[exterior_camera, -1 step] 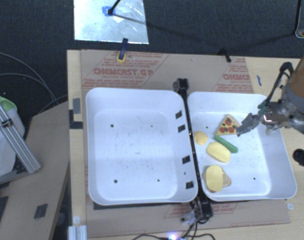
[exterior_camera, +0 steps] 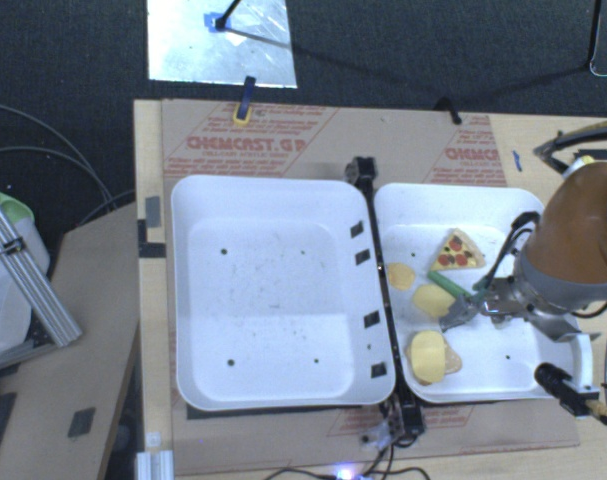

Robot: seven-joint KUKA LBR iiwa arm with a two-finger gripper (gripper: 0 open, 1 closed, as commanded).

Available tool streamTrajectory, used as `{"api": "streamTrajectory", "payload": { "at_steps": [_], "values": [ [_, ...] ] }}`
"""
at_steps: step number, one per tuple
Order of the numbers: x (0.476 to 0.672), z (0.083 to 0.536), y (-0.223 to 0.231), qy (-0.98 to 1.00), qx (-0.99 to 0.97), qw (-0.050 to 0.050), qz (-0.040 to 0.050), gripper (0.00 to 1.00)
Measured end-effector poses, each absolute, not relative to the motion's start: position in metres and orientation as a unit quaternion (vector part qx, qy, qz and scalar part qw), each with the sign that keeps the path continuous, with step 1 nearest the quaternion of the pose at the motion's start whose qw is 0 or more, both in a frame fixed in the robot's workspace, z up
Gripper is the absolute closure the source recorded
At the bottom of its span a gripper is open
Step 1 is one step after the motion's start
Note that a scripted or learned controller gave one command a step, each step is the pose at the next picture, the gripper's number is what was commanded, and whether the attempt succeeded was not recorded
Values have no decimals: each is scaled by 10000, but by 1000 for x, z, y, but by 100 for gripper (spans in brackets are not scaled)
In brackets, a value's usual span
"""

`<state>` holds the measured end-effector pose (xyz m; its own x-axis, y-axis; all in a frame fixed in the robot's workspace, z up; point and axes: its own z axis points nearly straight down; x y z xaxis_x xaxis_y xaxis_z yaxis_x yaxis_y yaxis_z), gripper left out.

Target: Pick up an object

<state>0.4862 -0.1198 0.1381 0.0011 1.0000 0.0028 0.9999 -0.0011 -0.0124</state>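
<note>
The gripper sits low in the right bin, its tip at the green stick and touching a yellow lump, probably lining up a grab. I cannot tell how wide it is.

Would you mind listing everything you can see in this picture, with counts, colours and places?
Left bin: one, white, left half of the bench.
Right bin: one, white, beside the left bin.
Pizza slice toy: one, yellow with red spots, upper part of the right bin.
Yellow pieces: about three, pale yellow, left side of the right bin.
Green stick: one, green, middle of the right bin, by the gripper.
Cardboard sheet: one, brown with red print, under both bins.
Metal plate: one, silver, on the dark floor above the bench.
Arm: one, orange band, right.
Gripper: one, grey, over the right bin.
</note>
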Motion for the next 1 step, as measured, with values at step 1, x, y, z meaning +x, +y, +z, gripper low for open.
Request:
{"api": "streamTrajectory", "payload": {
  "at_steps": [1],
  "values": [
    [556,127,-139,-7087,-7055,-32,-15,0]
  ]
}}
